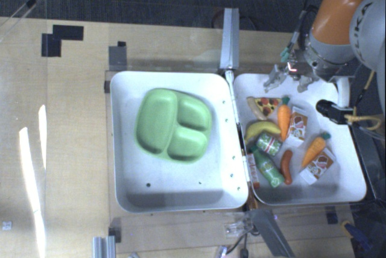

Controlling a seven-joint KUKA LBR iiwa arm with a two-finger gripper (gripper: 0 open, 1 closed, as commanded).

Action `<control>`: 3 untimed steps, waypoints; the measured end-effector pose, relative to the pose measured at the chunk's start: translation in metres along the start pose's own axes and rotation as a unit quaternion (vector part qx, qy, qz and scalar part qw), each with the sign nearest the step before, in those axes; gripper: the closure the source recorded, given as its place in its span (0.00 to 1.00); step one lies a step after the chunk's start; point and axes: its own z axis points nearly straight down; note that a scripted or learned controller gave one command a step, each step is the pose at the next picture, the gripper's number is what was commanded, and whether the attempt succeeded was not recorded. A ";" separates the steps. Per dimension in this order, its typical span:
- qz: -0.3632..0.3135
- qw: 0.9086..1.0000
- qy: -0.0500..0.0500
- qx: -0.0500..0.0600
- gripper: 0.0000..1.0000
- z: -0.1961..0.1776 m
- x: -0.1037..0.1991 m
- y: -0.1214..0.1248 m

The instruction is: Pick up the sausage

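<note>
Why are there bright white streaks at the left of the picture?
In the camera view, glare off a clear panel by the left bin; soft shadow pools along that bin's near wall, and the hand looks slightly blurred.

Claw hangs open (fingers splayed), arm from right.

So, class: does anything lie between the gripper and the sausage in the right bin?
Yes. The gripper hovers at the bin's far edge; a pizza slice, a carrot and a small carton lie between it and the sausage.
</note>
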 end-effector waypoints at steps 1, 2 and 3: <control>-0.140 0.990 0.000 0.000 0.00 0.053 -0.011 -0.091; -0.199 0.980 -0.005 -0.013 0.00 0.078 -0.005 -0.079; -0.099 0.995 -0.001 -0.003 0.00 0.109 -0.008 -0.159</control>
